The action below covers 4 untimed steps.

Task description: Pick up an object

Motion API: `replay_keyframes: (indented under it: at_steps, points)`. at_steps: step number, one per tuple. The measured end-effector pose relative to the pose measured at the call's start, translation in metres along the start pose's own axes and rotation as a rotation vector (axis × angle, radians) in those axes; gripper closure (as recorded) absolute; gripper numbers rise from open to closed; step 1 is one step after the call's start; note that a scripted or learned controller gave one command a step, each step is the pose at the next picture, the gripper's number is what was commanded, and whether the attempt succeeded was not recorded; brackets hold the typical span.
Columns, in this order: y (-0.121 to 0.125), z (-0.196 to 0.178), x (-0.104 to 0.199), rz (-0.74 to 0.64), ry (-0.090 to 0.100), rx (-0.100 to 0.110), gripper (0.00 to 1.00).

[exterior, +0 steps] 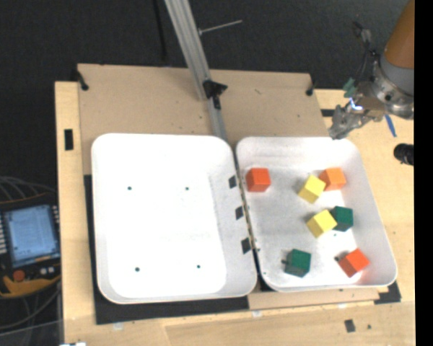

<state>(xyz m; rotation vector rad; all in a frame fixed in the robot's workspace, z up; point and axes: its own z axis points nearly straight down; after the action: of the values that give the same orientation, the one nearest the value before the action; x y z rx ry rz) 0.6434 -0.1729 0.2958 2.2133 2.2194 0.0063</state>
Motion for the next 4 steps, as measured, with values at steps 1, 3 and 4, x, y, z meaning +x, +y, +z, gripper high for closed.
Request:
replay_keyframes:
  at_steps: [1,3,4]
  points:
    - [-0.026,0.013,0.051,-0.002,0.002,0.008,1.00]
    - [-0.062,0.009,0.145,-0.004,0.004,0.007,1.00]
    - [-0.086,0.020,0.200,-0.004,0.004,0.008,1.00]
